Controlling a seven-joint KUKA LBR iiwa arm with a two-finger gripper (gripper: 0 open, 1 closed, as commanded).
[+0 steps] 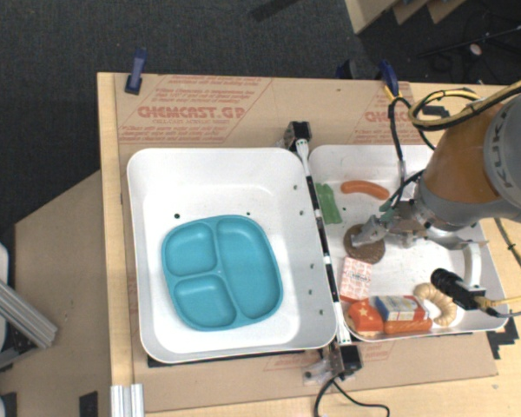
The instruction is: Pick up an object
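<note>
The gripper [379, 231] is low inside the right bin [365, 159], about the middle of it, and its tip is over a brown disc [363, 247] – touching or just above, this I cannot tell. How far the gripper is open I also cannot tell, because the grey arm [469, 176] and the wrist cover it from above.

The disc lies near the bin's left edge. Along that same edge, closer to the far side, lies a green strip [329, 204]. An orange sausage [365, 188] is near the far edge. Just beside the disc, toward the near edge, is a pink-white packet [357, 279]. At the near edge lies a red box [391, 313] – and next to it, in the near right corner, a beige ring [443, 309].

The left bin [156, 176] carries a teal plate [221, 270] with three compartments, lying near its near-left part.
</note>
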